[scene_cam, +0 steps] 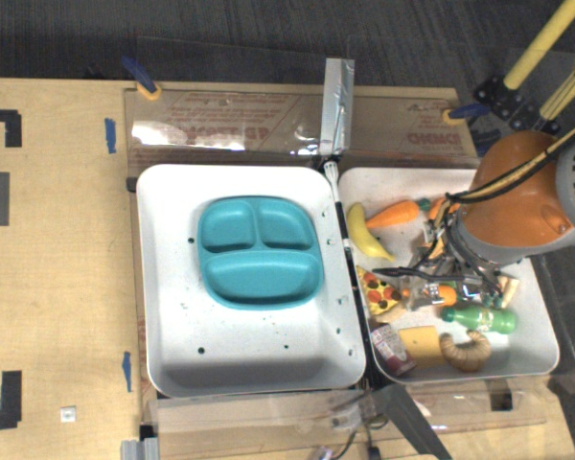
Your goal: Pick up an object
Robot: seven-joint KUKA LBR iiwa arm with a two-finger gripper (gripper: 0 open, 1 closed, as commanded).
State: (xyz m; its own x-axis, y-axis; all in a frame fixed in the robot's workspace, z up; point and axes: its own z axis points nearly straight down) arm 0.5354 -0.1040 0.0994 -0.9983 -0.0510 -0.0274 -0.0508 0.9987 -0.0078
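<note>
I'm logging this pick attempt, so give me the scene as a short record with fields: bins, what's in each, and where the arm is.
left bin: holds a teal divided plate, lying flat near the middle
right bin: holds a clutter of toy food
items seen: banana, carrot, green bottle, pretzel, pizza slice
arm: over the right bin, reaching in from the right
hand: low among the clutter; grip cannot be told

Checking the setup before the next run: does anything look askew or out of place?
Nothing stands out. The teal divided plate lies flat in the left bin; the toys, such as the banana, are jumbled inside the right bin.
</note>
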